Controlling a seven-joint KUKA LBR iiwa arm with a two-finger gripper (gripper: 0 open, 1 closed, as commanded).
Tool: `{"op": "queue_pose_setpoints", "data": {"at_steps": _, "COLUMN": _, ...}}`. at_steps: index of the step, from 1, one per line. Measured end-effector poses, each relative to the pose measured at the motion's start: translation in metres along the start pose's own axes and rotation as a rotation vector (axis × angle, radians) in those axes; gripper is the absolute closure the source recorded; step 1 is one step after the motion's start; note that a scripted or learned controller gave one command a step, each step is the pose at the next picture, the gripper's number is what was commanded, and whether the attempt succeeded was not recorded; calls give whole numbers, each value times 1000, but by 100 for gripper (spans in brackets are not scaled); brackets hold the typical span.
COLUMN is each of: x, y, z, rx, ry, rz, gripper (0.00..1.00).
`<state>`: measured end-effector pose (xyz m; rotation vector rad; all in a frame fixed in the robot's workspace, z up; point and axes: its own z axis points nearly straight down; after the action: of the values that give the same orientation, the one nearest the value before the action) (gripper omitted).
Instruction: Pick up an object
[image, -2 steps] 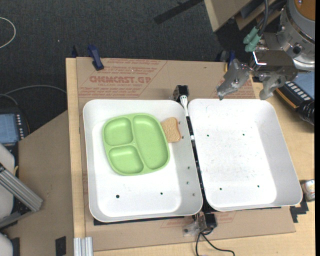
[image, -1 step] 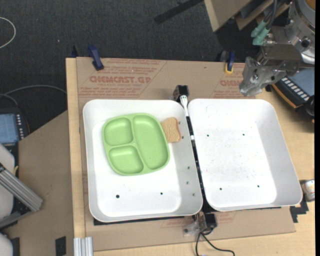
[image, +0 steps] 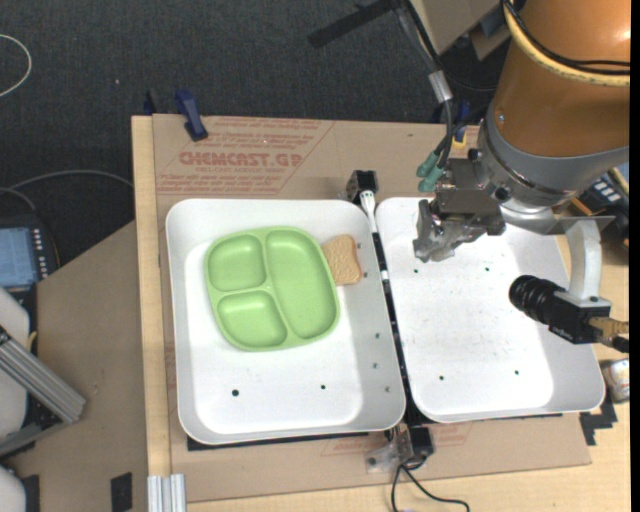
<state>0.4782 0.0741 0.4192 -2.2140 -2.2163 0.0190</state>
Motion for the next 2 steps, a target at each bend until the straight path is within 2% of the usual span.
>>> {"op": "queue_pose_setpoints", "data": {"at_steps": 1, "x": 16, "y": 1, "z": -49, "rx": -21, "ry": 4, "rz": -1, "gripper": 100}}
{"op": "queue_pose_setpoints", "data": {"at_steps": 2, "x": 30, "y": 1, "z": -57, "rx": -19, "ry": 3, "rz": 0, "gripper": 100}}
